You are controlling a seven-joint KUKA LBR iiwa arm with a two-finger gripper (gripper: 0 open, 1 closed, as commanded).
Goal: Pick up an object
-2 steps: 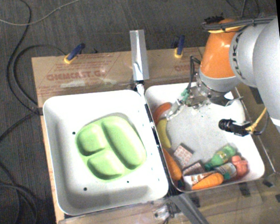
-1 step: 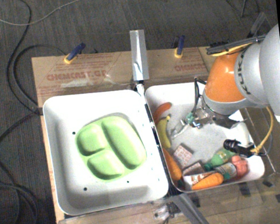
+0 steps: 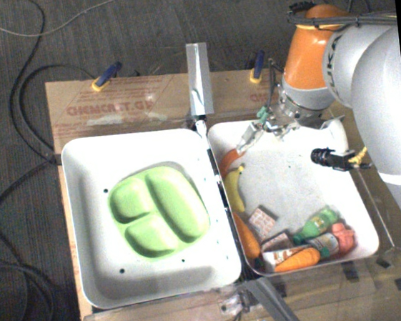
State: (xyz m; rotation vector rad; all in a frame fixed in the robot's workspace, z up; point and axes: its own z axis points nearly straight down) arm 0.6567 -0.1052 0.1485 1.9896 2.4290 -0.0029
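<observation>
We count two white bins on the bench. The left bin (image 3: 86,227) holds one thing, a green divided plate (image 3: 159,210) lying near its middle. The right bin (image 3: 288,175) holds the clutter: a yellow banana (image 3: 234,188) along its left wall, an orange carrot (image 3: 247,238) just below the banana, a second carrot (image 3: 298,258) at the bottom edge, a small printed box (image 3: 262,220), a green bottle (image 3: 316,223) and a reddish item (image 3: 342,237) in the lower right corner. An orange-red piece (image 3: 228,159) sits at the upper left corner, too small for us to name.

The gripper (image 3: 252,137) hangs over the upper left part of the right bin, slanting down toward that corner, just beside the orange-red piece and the top of the banana. We see nothing between its fingers, and whether they stand apart or together we cannot tell from this angle.

We judge this to be the approach step: the arm (image 3: 311,57) is over the bin but no object is lifted. Candidates for the pick all lie in the right bin, the nearest being the banana and the orange-red piece. The next move calls for a descent onto one of them, clear of the bin wall, which stands close and could block one finger
</observation>
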